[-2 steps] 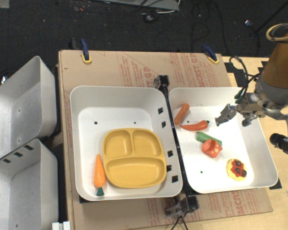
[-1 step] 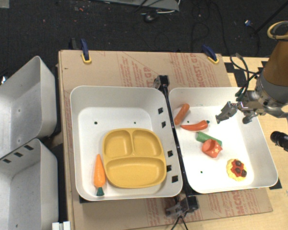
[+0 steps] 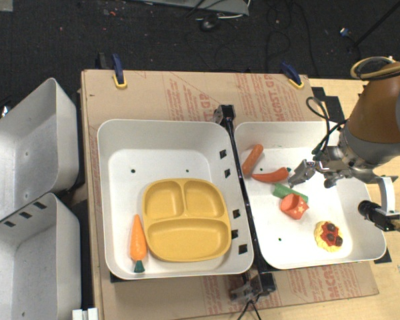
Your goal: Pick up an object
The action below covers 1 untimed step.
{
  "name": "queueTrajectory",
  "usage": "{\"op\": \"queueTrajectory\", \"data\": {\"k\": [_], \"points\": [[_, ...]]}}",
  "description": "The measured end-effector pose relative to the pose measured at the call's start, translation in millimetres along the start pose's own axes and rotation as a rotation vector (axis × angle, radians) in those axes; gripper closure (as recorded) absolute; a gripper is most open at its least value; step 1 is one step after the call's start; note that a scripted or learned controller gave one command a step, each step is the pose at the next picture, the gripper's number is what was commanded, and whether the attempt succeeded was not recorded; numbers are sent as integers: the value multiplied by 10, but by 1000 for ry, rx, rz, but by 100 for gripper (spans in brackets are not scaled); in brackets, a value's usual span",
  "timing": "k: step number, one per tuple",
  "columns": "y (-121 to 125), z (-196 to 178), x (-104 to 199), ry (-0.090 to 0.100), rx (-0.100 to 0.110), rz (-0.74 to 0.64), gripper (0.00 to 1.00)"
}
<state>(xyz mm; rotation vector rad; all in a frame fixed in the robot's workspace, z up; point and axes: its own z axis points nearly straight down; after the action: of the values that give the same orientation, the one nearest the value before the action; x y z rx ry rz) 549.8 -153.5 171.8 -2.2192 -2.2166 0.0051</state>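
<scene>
Crowding in the right bin (image 3: 360,242) is judged the main hazard. The gripper (image 3: 305,172) is seen at centre right of the frame, above the bin floor, with a grey finger pointing left toward a cluster of toys. Whether the fingers are spread or closed cannot be told from this slant, and nothing is seen between them.

No single target is named by the task. The nearest candidates are the red chili pepper (image 3: 271,175), just left of the fingertips, and the green piece (image 3: 288,193) touching the red-orange block (image 3: 295,207) just below them. A sausage (image 3: 252,160) lies tilted beside the chili, close to the divider between the bins. A descent made slightly off line could push the chili into the sausage, or two toys could be caught at once and both dropped. The chili is thin and curved, so it may be squeezed out sideways on closing.

A small pizza toy (image 3: 329,236) sits well apart, at lower right. The left bin (image 3: 113,199) holds a yellow divided plate (image 3: 186,219) and a carrot (image 3: 138,239) beside it.

The arm is cut off at the right edge of the frame. The fingertips are small and blurred against cables and wrist hardware, and their height above the floor cannot be judged.
</scene>
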Motion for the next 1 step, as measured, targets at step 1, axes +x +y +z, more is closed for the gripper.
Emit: {"op": "queueTrajectory", "data": {"k": [1], "points": [[-87,604,30,0,0,0,0]]}}
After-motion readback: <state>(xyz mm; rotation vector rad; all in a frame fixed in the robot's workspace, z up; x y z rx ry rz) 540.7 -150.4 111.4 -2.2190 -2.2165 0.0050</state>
